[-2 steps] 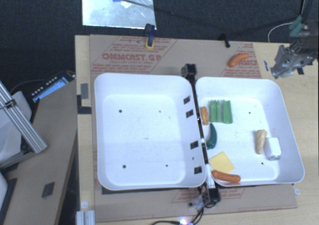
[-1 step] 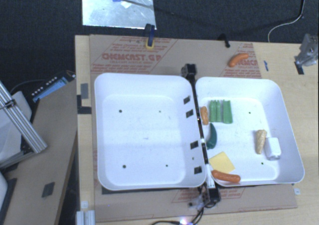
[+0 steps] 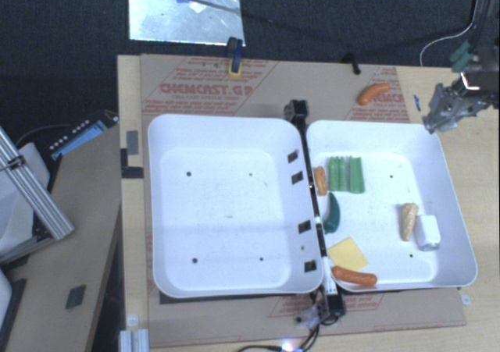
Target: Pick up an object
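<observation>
The right bin [image 3: 449, 186] holds several small items: a green ridged piece [image 3: 345, 173], a dark teal piece [image 3: 331, 214], a yellow square [image 3: 347, 252], an orange sausage [image 3: 354, 276], a small orange piece [image 3: 320, 180] by the left wall, a tan bread-like piece [image 3: 408, 220] and a white block [image 3: 427, 231]. My gripper [image 3: 444, 118] hangs at the far right, above the bin's back right corner, away from all of them. Nothing shows between its fingers.
The left bin [image 3: 226, 202] lies beside the right one, joined by a black hinge strip [image 3: 308, 194]. Another orange sausage [image 3: 373, 94] lies on the cardboard behind the right bin. A yellow and blue clamp [image 3: 233, 58] sits at the board's back edge.
</observation>
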You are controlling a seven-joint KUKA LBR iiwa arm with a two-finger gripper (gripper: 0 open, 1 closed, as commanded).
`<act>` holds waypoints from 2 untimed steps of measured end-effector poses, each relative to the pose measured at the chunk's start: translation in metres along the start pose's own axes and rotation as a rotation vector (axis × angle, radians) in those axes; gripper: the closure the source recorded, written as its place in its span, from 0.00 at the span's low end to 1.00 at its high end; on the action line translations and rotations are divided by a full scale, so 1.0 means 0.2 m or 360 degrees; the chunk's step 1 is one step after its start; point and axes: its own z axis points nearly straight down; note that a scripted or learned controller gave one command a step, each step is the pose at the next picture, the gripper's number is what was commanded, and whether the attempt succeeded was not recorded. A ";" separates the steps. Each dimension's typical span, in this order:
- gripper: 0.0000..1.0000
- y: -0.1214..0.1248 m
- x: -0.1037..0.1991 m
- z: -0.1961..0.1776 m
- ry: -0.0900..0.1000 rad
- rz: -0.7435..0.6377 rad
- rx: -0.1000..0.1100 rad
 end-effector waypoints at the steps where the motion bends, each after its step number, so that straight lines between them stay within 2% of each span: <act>1: 1.00 0.01 0.14 -0.13 -0.0001 0.0002 -0.0008; 2: 1.00 0.34 -0.16 -0.06 -0.0006 0.0018 -0.0001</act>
